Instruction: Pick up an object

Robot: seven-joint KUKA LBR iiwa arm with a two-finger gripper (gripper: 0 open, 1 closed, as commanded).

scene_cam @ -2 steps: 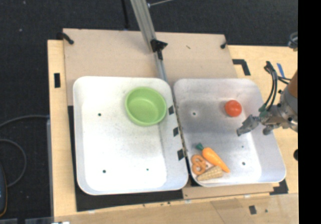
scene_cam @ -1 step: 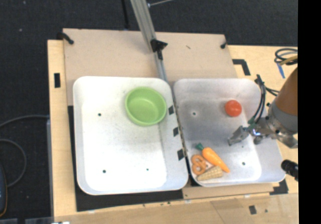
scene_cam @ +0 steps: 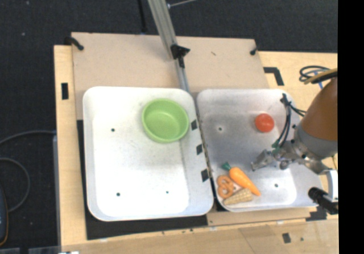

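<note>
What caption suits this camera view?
Gripper hovers in right bin near carrot and red ball.

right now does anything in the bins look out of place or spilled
Nothing stands out. The green bowl sits upright in the left bin. In the right bin, a red ball lies apart, and a carrot is piled with other small items in the near corner.

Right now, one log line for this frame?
gripper low in right bin, nothing visibly held | carrot beside pretzel | red ball | green bowl left bin
</note>
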